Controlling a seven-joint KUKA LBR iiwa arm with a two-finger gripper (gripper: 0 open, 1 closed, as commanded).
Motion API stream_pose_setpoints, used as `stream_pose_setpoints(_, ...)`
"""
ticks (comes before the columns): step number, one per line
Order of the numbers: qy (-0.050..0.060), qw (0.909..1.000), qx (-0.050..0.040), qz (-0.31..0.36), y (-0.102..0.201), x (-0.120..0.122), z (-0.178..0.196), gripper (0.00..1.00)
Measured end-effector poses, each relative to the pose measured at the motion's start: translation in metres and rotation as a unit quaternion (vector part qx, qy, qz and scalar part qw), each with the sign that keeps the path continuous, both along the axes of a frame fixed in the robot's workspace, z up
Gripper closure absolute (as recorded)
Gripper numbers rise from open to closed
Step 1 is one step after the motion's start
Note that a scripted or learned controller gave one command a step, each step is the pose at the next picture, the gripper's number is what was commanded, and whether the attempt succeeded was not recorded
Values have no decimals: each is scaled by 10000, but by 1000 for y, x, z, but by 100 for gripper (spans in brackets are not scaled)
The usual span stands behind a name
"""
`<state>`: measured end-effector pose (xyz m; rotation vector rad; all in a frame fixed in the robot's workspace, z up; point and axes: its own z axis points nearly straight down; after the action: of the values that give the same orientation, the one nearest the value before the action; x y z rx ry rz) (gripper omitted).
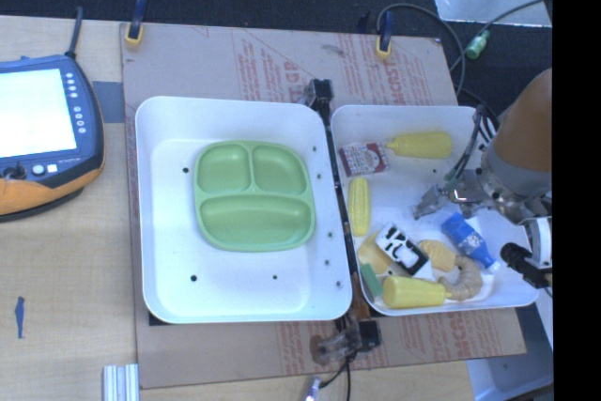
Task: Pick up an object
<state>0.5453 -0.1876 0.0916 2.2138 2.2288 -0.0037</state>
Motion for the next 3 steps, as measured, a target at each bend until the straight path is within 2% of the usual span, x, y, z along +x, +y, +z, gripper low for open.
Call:
stream_pose_setpoints(1,-3,10000,13,-18,-13,54,1,0)
stream_pose_setpoints(2,14,10000,8,-6,-4,-11,0,0)
stream_pose_setpoints(3,-4,10000,13,-19,-24,60,1,0)
